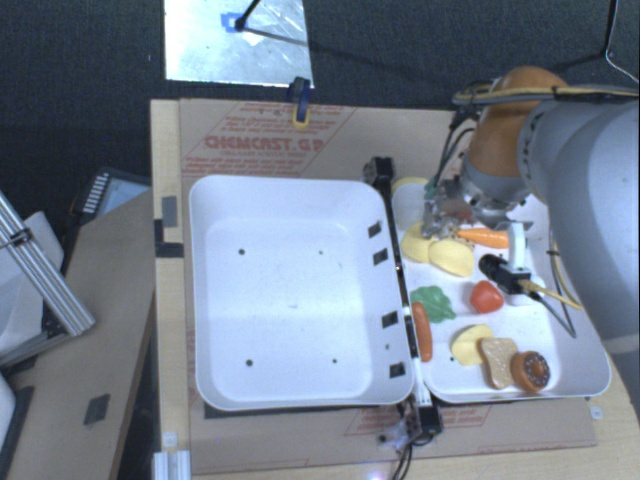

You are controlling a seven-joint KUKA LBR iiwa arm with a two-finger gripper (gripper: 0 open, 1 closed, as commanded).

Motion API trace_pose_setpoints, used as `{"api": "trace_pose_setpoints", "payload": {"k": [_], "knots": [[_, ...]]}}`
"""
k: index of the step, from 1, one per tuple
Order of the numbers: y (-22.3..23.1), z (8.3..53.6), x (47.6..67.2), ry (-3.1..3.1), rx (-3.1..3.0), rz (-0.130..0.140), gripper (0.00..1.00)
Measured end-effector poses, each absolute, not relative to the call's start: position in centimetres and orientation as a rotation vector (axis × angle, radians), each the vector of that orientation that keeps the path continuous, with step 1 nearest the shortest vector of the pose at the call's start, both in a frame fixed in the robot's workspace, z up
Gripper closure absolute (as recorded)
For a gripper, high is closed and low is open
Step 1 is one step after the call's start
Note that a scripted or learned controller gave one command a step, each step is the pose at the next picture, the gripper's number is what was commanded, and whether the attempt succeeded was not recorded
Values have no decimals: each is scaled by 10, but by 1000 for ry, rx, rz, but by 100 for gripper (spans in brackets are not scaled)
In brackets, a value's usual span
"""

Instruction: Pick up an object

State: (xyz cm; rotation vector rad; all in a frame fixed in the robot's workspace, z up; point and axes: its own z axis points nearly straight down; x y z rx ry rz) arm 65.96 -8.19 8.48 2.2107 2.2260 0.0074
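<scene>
The worktop (170, 268), a pale wooden board with a printed cardboard sheet on it, carries two shallow white plastic bins side by side. The left bin (290, 298) has a bare floor with a few small dark dots. Along the divide between the bins runs a row of black clips (385, 258).

The right bin (590, 368) contains the candidate objects, all small toy foods. Nearest the divide lies a slim red-orange sausage-shaped piece (422, 332), with a green leafy piece (432, 301) just above it. Two pale yellow rounded pieces (440, 251) sit near the bin's middle, touching each other. An orange carrot-shaped piece (483, 236) lies beside them. Further right are a small red tomato-like ball (487, 296), a yellow lump (468, 343), a tan bread-slice piece (497, 360) and a brown ring-shaped doughnut piece (530, 370).

The gripper (437, 223) of the grey arm hangs low over the upper part of the right bin, at the pale yellow pieces. Whether the fingers are apart or together cannot be told, as the wrist and cabling cover them.

Handling judgement: the toy foods look light, rigid and smooth, so they are likely to slip or roll under an off-centre pinch. The pale yellow piece is best gripped across its narrow width at mid-body, clear of its neighbour.
</scene>
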Motion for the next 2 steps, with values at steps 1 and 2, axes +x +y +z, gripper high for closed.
{"api": "trace_pose_setpoints", "payload": {"k": [1, 2], "knots": [[-83, 86, 670, 2226, 2213, 5, 100], [-95, 94, 646, 2221, 2220, 0, 100]]}}
